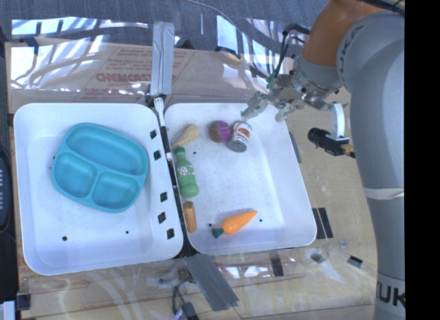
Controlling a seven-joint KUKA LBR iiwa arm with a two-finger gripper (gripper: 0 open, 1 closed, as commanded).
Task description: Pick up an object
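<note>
The right bin [289,195] holds a small can [240,135] lying on its side, a purple round object [220,131] next to it, a tan cone-shaped piece [185,135], a green bottle [185,172], a small orange-brown piece [190,216] and a toy carrot [236,221]. My gripper [267,107] hovers over the bin's upper right corner, just up and right of the can. Its fingers [251,109] are spread open with nothing between them.
The left bin [34,174] carries a blue divided plate [100,166]. A central divider with black clips [161,174] runs between the bins. The grey arm [371,91] fills the right side. Cardboard and glare lie behind the bins.
</note>
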